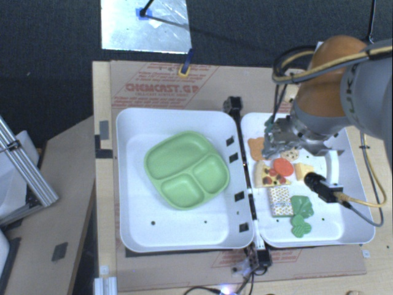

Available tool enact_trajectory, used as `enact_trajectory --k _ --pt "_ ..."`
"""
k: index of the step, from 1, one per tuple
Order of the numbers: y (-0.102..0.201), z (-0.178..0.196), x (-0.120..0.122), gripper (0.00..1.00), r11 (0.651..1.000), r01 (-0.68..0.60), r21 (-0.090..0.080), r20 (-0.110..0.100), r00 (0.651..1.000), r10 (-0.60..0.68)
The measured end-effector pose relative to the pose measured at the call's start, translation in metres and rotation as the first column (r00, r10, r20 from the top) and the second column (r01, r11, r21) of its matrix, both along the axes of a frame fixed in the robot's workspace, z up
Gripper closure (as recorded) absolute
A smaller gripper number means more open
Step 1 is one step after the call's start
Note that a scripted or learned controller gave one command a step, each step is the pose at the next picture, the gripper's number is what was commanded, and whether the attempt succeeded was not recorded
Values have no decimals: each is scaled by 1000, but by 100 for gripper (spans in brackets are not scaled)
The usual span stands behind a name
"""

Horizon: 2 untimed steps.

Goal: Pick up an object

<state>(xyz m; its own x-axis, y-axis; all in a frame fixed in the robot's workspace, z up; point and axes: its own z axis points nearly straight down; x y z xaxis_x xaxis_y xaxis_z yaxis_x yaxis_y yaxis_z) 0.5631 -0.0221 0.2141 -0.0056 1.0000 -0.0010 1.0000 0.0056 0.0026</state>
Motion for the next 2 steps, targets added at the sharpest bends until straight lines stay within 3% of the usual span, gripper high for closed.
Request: enact_trajectory --k 1,2 --pt "-10 11 0 100 1000 5 1 0 1000 -5" --pt "4 1 1 100 1000 0 1 -2 1000 0"
